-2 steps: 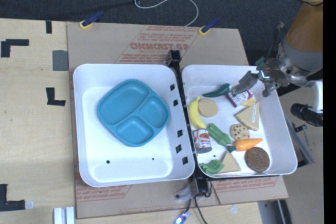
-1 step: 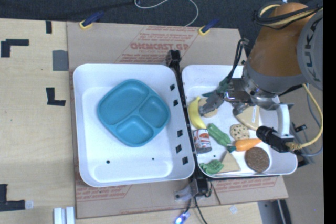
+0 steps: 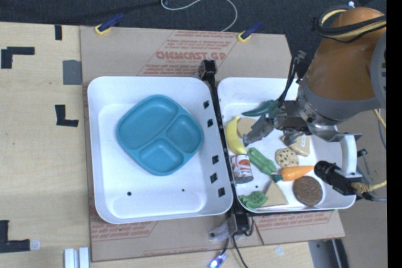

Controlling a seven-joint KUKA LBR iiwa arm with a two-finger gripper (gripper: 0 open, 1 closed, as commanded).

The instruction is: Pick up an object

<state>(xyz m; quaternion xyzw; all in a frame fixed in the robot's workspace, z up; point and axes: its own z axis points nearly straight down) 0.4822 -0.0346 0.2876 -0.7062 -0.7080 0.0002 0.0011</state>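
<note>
Gripper [image 3: 260, 124] just above the banana [image 3: 234, 135].

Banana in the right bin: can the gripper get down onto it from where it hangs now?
Probably yes. The banana lies uncovered by the bin's left wall, and the gripper hangs just right of it. The green pickle and small can sit lower, apart from it.

The cardboard sheet [image 3: 188, 53] bears red print reading "CHEMCAST".

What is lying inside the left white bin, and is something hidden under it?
Inside the left bin lies one blue divided plate, with three compartments and nothing in them. Whatever is beneath the plate is covered and cannot be seen.
</note>
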